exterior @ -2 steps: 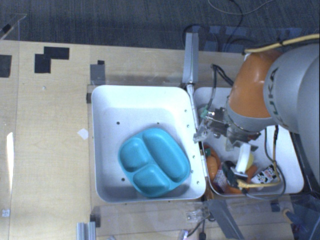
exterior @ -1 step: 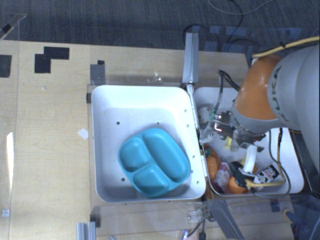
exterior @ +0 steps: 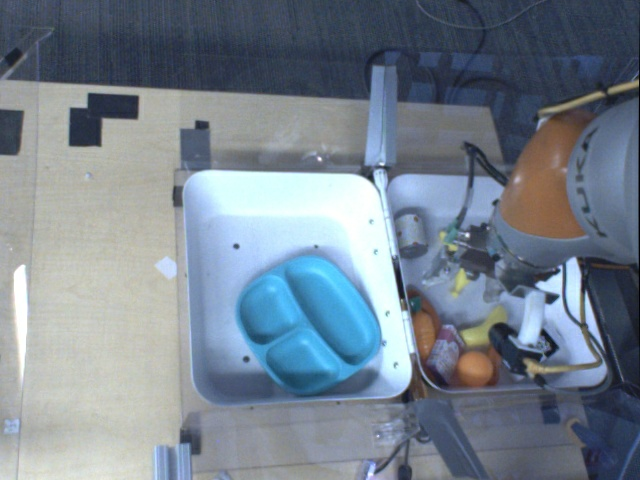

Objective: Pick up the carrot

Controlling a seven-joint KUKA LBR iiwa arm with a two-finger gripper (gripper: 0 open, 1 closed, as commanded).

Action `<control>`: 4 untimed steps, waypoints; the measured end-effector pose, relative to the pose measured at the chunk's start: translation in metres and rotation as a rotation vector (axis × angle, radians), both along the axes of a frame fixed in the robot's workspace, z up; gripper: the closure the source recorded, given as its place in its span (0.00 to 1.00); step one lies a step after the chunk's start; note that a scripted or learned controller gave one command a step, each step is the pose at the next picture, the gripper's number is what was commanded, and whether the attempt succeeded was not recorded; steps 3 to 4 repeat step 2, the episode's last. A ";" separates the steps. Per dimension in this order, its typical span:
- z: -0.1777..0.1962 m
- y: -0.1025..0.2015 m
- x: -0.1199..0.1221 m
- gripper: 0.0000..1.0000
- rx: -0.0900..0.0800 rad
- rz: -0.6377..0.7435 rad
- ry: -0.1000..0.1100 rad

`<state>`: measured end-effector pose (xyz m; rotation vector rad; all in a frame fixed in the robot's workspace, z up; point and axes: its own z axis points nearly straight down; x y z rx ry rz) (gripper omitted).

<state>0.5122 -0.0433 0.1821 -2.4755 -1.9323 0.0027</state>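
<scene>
I'm seeing the hand [exterior: 468,263] hovering in the right bin [exterior: 600,373] above the carrot [exterior: 425,334]; grip and labels unreadable.

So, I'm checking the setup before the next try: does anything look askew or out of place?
The blue tray sits skewed in the left bin. In the right bin, the carrot is jammed against the divider wall amid crowded items.
</scene>
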 end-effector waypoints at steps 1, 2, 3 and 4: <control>0.000 -0.001 -0.019 0.00 0.000 -0.045 0.000; -0.088 -0.053 -0.019 0.00 -0.003 0.024 -0.020; -0.088 -0.053 -0.019 0.00 -0.003 0.024 -0.020; -0.088 -0.053 -0.019 0.00 -0.003 0.024 -0.020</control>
